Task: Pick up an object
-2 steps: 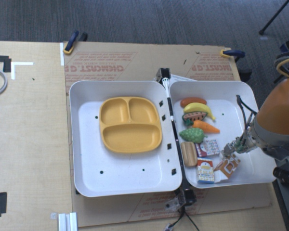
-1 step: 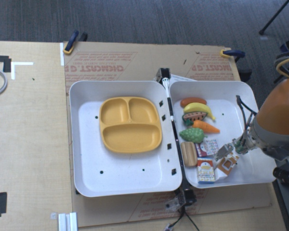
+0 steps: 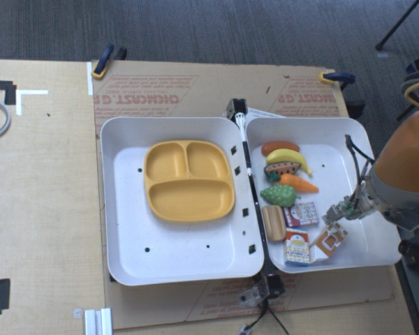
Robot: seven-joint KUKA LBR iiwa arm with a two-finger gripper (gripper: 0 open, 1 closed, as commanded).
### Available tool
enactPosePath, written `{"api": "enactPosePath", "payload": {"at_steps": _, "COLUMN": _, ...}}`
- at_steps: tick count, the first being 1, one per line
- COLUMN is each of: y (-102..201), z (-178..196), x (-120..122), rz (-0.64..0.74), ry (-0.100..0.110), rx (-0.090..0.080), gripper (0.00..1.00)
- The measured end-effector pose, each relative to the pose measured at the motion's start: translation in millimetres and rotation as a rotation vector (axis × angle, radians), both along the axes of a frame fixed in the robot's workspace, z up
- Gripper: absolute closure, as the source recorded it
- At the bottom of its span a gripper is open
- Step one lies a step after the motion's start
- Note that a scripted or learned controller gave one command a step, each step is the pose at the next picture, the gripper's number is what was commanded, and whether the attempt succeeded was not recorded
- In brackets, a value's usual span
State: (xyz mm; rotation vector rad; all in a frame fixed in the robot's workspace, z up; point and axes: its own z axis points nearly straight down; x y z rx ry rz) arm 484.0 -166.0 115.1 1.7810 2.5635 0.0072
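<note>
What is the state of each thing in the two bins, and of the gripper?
Yellow divided plate: flat in left bin, nothing on it.
Banana: lying in right bin.
Carrot: lying below banana.
Small carton: lying near front wall.
Gripper: low over right bin.

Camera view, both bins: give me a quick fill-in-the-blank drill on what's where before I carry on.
1. The yellow divided plate sits in the ____ bin as the camera sees it.
2. The banana lies just above the ____ carrot.
3. The gripper reaches into the ____ bin.

Missing words: left; orange; right
</note>
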Motion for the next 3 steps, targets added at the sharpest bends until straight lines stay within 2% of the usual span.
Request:
{"api": "enactPosePath", "payload": {"at_steps": 1, "y": 72, "z": 106, "x": -5, "rz": 0.174, "ry": 0.016, "rx": 0.005, "gripper": 1.00}}
{"api": "enactPosePath", "payload": {"at_steps": 2, "y": 66, "z": 73, "x": 29, "rz": 0.749, "ry": 0.018, "rx": -0.001, "gripper": 1.00}}
{"api": "enactPosePath", "payload": {"at_steps": 3, "y": 115, "z": 167, "x": -5, "rz": 0.742, "ry": 0.017, "rx": -0.002, "gripper": 1.00}}
